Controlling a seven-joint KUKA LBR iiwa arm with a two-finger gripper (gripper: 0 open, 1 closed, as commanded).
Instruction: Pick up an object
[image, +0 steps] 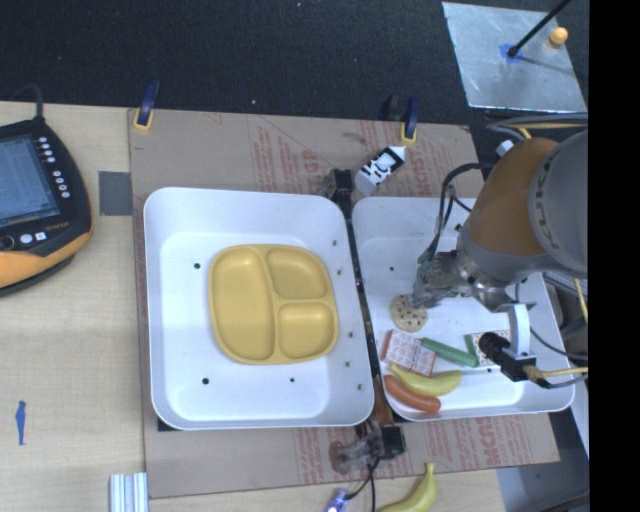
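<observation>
The right bin (392, 228) holds a round cookie (407, 314), a red-and-white packet (405, 351), a green pepper-like stick (449, 351), a yellow banana (426, 380) and a red sausage (410, 396), all crowded in its near part. My gripper (432, 288) hangs low over the right bin, just above and right of the cookie, with its tip close to the cookie's edge. The bulky wrist (510, 225) with its orange band covers the bin's right side. Nothing shows between the fingers.
The left bin (175, 330) carries a yellow divided plate (272, 302). A tablet-like pendant (35, 200) lies at far left on the bench. A second banana (415, 492) rests outside the bins at the front. Clamps and a black-and-white tag (380, 167) sit at the rear.
</observation>
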